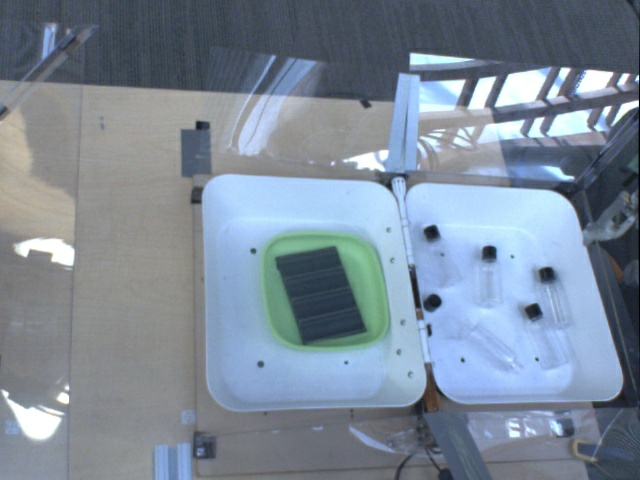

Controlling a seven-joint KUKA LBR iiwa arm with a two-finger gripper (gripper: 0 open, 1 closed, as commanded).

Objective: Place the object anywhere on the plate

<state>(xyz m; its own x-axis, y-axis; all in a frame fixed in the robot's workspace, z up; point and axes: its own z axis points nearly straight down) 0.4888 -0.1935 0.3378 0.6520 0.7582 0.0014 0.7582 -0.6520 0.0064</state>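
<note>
A light green square plate (pixel 374 273) sits in the middle of the left white bin (pixel 232 318). A dark grey ribbed rectangular block (pixel 320 295) lies flat on the plate, turned slightly off square. Several clear vials with black caps lie scattered in the right white bin (pixel 520 218). One vial (pixel 488 273) is near that bin's centre and another vial (pixel 553 303) is toward its right side. A third vial (pixel 495 348) lies near the front, and loose-looking black caps (pixel 431 233) sit along the left wall.
A grey divider strip (pixel 412 278) runs between the two bins, with a metal upright (pixel 404 128) behind it. A clear sheet with glare covers the wooden bench (pixel 120 268). Frame parts and cables (pixel 610 218) crowd the right edge.
</note>
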